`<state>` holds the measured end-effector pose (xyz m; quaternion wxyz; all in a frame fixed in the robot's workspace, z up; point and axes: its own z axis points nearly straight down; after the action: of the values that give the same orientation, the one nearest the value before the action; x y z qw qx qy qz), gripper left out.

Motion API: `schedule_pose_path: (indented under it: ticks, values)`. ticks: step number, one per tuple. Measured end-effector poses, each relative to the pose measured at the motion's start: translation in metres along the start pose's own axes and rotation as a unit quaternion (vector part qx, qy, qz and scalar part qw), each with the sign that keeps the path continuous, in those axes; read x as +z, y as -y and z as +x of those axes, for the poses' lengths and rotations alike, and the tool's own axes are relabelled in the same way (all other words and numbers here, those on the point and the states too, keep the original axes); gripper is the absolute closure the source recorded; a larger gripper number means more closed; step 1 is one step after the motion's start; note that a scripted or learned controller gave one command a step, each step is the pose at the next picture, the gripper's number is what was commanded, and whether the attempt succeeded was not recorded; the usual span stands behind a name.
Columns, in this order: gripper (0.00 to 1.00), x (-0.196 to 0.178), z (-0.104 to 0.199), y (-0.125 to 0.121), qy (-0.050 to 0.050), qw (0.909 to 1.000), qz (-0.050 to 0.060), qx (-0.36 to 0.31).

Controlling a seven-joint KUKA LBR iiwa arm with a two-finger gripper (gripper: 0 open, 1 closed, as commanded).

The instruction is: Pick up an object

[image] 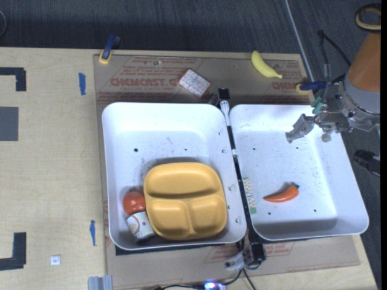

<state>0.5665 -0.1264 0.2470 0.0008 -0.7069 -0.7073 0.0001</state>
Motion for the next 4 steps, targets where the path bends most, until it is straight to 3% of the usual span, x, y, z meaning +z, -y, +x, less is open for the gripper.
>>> schedule_pose_path:
  ticks: [1, 2, 3, 4]
  values:
    - [0.0, 0.158, -0.03, 0.0, 0.001, 1.0, -0.001, 0.0]
    - [0.0, 0.161, 0.005, 0.056, 0.0, 1.0, -0.001, 0.0]
    - [1.0, 0.151, 0.005, 0.055, 0.001, 1.0, -0.004, 0.001]
    - [0.0, 0.151, 0.005, 0.055, 0.001, 1.0, -0.004, 0.001]
